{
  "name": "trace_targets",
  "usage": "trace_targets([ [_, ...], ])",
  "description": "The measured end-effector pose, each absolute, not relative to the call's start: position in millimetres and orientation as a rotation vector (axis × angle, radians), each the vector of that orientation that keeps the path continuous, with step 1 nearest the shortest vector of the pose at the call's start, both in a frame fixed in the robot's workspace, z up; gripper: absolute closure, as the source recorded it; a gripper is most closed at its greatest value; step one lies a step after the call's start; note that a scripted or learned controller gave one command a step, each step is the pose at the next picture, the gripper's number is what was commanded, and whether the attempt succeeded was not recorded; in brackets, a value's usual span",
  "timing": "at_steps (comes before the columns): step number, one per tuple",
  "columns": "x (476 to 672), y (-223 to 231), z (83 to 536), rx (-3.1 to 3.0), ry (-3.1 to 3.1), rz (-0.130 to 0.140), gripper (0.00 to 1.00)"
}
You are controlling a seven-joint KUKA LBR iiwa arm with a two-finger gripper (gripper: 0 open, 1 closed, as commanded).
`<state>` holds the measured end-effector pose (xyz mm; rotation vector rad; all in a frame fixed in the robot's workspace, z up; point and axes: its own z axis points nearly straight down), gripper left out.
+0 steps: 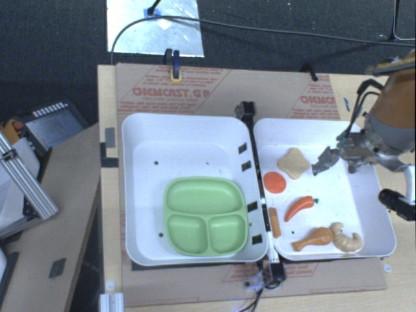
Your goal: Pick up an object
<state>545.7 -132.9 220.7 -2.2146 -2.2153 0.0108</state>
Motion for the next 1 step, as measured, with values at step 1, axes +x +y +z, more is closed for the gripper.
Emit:
trace_targets([
  [1, 548.4, -132.6, 227.3, -2.219, -2.226, -0.001, 0.00],
])
